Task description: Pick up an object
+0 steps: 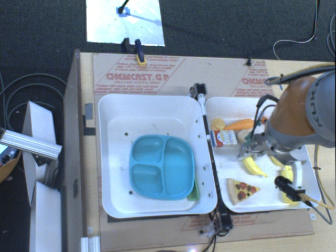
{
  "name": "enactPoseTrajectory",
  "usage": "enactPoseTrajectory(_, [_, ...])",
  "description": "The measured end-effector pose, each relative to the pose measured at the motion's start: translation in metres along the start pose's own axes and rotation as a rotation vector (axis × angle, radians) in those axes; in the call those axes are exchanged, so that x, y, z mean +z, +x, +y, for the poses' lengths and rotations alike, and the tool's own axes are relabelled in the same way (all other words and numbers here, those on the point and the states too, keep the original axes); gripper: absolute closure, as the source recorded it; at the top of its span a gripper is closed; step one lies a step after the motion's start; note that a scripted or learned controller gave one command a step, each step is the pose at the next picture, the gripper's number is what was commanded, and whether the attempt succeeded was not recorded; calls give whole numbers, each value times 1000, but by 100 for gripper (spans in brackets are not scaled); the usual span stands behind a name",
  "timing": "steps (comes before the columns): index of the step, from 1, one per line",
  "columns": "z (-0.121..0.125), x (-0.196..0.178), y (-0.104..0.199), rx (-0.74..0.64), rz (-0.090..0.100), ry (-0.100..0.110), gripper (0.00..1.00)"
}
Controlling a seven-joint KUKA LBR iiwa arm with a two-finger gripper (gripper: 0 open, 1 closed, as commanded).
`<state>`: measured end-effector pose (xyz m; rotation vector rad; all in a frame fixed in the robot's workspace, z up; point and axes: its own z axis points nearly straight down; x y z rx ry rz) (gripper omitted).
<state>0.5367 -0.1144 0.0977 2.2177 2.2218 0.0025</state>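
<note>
Right bin (231, 206), toy food: gripper (251, 150) poised directly above banana (254, 166); jaw state cannot be told. Neighbours: carrot (239, 124), pizza slice (241, 190), carton (226, 138) close by. Advice: descend squarely astride the banana, clear of the carton, before closing.

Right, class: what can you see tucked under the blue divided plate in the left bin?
A green edge pokes out from under the blue divided plate at its lower right corner. The plate covers the rest, so what the green thing is cannot be told.
</note>
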Motion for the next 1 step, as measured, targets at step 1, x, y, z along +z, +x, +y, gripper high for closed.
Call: enactPoseTrajectory(1, [36, -92, 84, -12, 4, -10, 100])
